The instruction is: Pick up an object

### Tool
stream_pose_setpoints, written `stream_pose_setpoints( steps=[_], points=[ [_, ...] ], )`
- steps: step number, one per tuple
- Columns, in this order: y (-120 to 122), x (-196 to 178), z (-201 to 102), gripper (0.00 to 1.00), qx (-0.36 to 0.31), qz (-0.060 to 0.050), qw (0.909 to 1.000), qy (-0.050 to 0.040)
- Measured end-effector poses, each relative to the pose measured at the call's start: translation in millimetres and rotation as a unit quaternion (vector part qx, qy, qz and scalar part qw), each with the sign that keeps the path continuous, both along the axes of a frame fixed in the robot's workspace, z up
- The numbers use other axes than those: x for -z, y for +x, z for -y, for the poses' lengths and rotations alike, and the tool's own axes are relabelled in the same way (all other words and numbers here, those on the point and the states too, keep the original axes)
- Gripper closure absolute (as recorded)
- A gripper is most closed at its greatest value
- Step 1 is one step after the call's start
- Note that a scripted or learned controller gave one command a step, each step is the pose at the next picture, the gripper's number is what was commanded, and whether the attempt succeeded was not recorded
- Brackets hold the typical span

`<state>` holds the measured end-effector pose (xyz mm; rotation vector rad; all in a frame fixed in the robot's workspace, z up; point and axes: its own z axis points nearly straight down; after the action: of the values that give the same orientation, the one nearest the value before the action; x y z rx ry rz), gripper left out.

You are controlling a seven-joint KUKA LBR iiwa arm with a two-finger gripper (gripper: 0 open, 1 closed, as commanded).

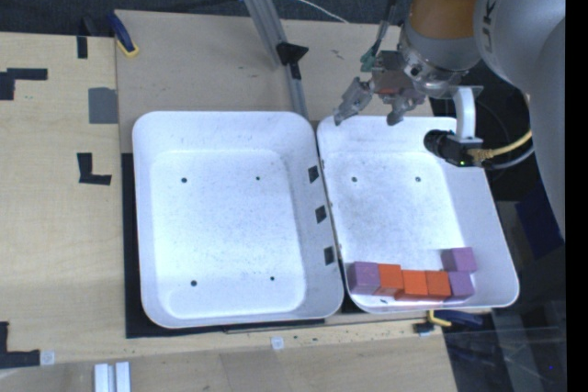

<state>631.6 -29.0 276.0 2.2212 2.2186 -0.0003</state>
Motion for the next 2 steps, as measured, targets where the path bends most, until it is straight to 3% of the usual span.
stream_pose_setpoints(
  steps=[1, 2],
  points=[
    [14.0, 89.6, -34.5, 0.0, -0.002, -0.005, 1.0, 0.0005],
    [36.0, 119.6, -88.2, 0.0, 0.004, 0.001, 1.0, -0.0051]
  ],
)
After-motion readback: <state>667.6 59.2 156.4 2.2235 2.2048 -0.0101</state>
